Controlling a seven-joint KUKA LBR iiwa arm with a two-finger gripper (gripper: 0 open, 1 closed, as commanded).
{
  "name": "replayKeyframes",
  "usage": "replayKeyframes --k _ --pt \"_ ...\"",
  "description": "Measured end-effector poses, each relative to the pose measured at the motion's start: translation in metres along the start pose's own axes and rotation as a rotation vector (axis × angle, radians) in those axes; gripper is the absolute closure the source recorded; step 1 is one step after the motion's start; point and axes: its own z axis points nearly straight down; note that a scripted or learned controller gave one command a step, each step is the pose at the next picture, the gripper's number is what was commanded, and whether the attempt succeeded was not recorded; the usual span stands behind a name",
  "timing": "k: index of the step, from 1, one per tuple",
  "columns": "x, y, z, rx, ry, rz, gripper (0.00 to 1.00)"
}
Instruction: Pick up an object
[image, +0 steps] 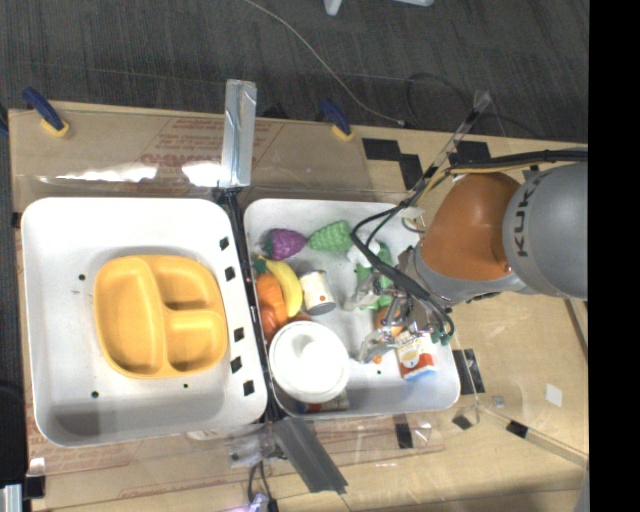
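Observation:
The right bin (440, 395) holds a pile of toy items. A purple grape bunch (285, 242) and a green leafy piece (331, 237) lie at its far side. A yellow banana (288, 285) rests beside an orange piece (268, 303) along the left wall. A small white cup (318, 292) lies in the middle, and a white bowl (308, 360) sits at the near left. A red and white carton (416, 360) is at the near right. My gripper (386, 322) is low inside this bin, right of the cup and just above the carton, tangled in cables.
The left bin (50, 300) holds a yellow divided tray (160, 312). The grey arm with its orange band (470, 235) covers the right bin's right side. Cables loop over the bin's far right corner. Cardboard and tape surround both bins.

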Motion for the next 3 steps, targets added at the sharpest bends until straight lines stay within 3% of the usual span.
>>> replayKeyframes --k 1,2,3 --pt "-0.001 0.003 -0.009 -0.001 0.001 -0.006 1.00" --pt "-0.066 0.014 -0.153 0.004 -0.010 0.085 1.00" --pt "-0.112 0.055 -0.172 0.002 -0.002 0.146 1.00"
